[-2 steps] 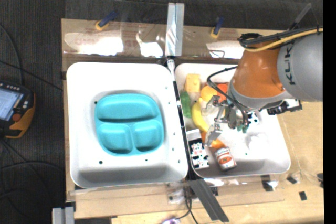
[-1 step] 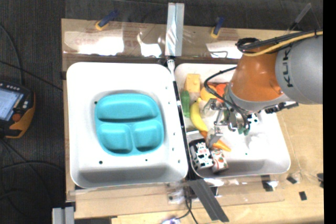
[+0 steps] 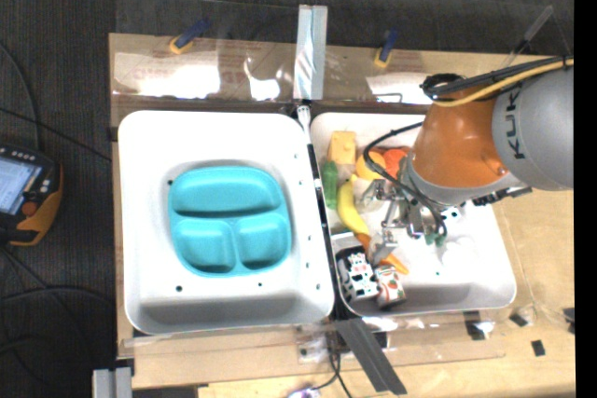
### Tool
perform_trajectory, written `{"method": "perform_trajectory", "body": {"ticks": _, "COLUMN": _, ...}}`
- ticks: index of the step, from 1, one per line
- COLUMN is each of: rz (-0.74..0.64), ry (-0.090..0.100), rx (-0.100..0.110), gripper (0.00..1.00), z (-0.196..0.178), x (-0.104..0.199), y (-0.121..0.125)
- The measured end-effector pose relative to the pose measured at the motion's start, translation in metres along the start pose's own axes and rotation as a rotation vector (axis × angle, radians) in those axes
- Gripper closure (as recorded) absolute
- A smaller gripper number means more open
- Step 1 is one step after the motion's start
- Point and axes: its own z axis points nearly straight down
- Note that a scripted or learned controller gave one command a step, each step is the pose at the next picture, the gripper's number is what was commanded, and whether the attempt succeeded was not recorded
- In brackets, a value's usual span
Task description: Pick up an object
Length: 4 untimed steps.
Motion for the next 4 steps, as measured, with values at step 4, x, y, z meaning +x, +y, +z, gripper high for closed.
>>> {"method": "perform_trajectory", "body": {"ticks": 4, "rz": -0.162, "ry": 0.001, "rx": -0.003, "gripper": 0.00, "z": 0.001, "x": -0.012, "y": -0.006}}
